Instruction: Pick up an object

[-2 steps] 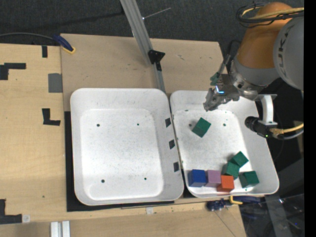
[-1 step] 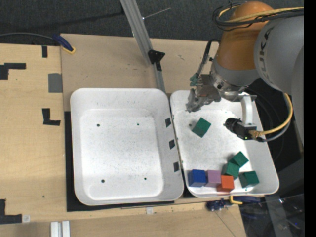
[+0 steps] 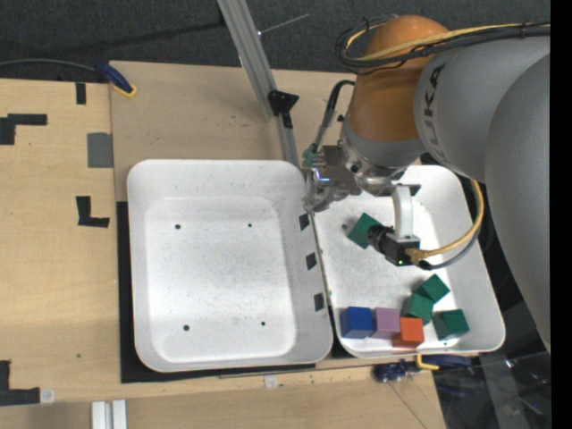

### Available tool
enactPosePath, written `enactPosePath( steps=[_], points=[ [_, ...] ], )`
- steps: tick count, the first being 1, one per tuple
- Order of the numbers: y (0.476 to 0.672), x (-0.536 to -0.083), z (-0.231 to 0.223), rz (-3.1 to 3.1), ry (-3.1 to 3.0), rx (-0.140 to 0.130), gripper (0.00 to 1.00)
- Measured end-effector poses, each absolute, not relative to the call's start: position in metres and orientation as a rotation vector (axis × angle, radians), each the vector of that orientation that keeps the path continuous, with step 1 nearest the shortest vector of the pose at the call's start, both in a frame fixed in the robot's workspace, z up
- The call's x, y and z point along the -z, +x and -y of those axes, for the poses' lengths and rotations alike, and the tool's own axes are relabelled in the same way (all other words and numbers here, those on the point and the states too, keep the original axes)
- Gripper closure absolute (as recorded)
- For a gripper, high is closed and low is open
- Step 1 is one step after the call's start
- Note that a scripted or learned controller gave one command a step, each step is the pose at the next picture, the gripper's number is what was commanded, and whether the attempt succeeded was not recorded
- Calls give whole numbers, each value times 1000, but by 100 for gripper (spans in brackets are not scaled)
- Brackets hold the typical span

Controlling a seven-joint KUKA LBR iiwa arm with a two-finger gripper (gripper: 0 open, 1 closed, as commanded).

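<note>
Grey gripper (image 3: 319, 189), right bin (image 3: 371, 280) rim, blocks (image 3: 388, 320) (mostly front edge)

Nearest the gripper (image 3: 318, 193) is 1 green block (image 3: 362, 231); farther off, 3 green blocks (image 3: 435, 288), 1 blue block (image 3: 357, 321), 1 lilac block (image 3: 388, 319), 1 orange block (image 3: 411, 331).

OBJECTS: small cubes, all in right bin (image 3: 371, 280) | green cube (image 3: 362, 231): tilted, alone, mid-bin | blue cube (image 3: 357, 321), purple cube (image 3: 388, 321), orange cube (image 3: 411, 331): row along near wall, side by side | green cubes (image 3: 435, 288): clustered toward near right corner, just beside orange cube
</note>
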State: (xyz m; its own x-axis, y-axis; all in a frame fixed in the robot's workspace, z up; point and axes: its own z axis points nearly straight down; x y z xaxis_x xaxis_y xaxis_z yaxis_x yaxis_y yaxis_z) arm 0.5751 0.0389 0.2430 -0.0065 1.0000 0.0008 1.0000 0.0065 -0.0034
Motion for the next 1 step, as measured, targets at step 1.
enactPosePath(
  steps=[1],
  points=[
    [561,-239,-102,2228,-2210,-2,100]
  ],
)
